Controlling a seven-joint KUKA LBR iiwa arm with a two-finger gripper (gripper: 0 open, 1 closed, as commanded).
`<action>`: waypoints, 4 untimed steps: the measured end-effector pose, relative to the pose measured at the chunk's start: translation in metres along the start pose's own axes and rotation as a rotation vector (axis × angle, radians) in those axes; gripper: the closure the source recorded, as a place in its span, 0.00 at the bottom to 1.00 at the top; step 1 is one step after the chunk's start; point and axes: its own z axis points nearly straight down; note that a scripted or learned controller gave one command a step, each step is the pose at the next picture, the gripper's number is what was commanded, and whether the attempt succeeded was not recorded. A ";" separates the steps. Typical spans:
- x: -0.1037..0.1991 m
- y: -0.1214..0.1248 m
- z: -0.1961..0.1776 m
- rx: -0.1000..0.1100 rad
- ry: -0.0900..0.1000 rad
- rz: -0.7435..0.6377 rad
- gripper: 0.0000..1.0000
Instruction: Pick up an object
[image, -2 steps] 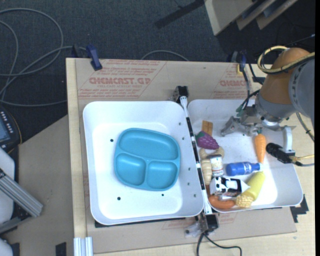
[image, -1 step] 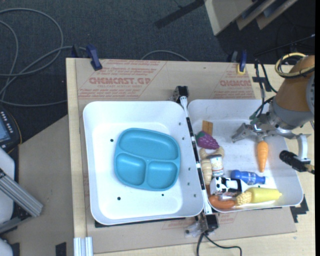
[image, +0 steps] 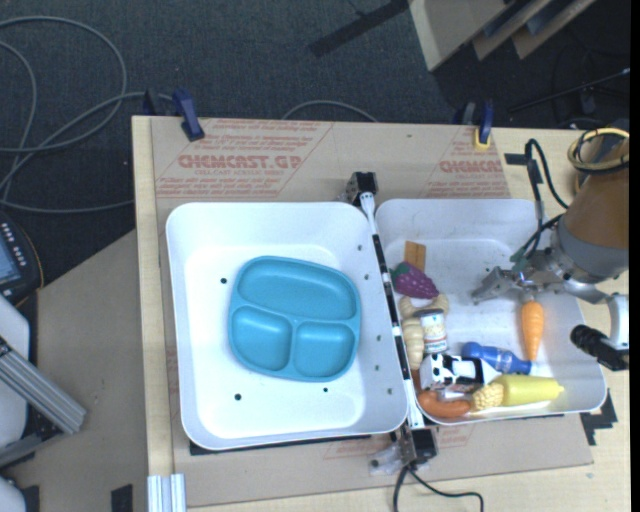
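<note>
My hand (image: 500, 284) hung spread wide at right of frame, holding nothing; closing there risked clipping the carrot (image: 532, 328) and missing.

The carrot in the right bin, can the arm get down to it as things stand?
Probably yes. The carrot lies in open floor of the right bin, just below the gripper, with nothing on top of it. The blue bottle and the yellow piece lie nearby, apart from it.

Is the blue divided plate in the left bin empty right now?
Empty: the blue divided plate lies flat in the left bin, all three compartments showing bare blue.
</note>
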 end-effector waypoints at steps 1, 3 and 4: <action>0.000 -0.026 -0.002 0.003 -0.002 0.000 0.00; 0.047 0.034 -0.102 -0.012 -0.030 0.003 0.00; -0.008 -0.047 -0.006 0.005 -0.025 0.011 0.00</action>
